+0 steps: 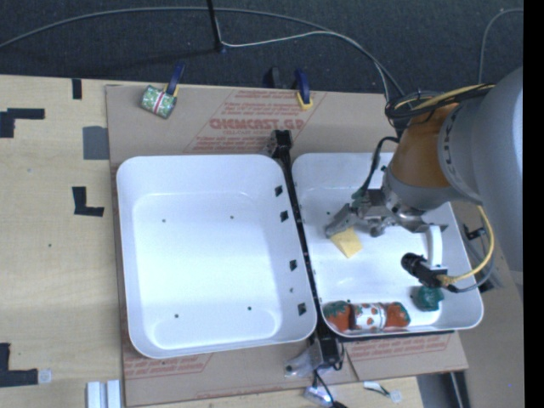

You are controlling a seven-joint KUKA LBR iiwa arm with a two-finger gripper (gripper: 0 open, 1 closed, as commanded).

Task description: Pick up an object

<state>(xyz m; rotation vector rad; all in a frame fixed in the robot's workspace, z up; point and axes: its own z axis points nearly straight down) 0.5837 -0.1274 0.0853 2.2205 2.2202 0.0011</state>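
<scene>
Yellow block (pixel 347 244) sits center-right of frame in the right bin (pixel 459 317) — gripper (pixel 343 222) just above it, fingers spread. Drop straight, straddle it squarely — then close.

Both white bins (pixel 204 253) look like smooth, slightly glossy plastic. They rest on a matt brown cardboard sheet (pixel 246 121) with red print, laid over the pale wood-grain table (pixel 42 253). The yellow block (pixel 347 244) looks matt and soft-edged, like foam. The arm's grey shell (pixel 484 151) has a smooth, dull sheen.
</scene>
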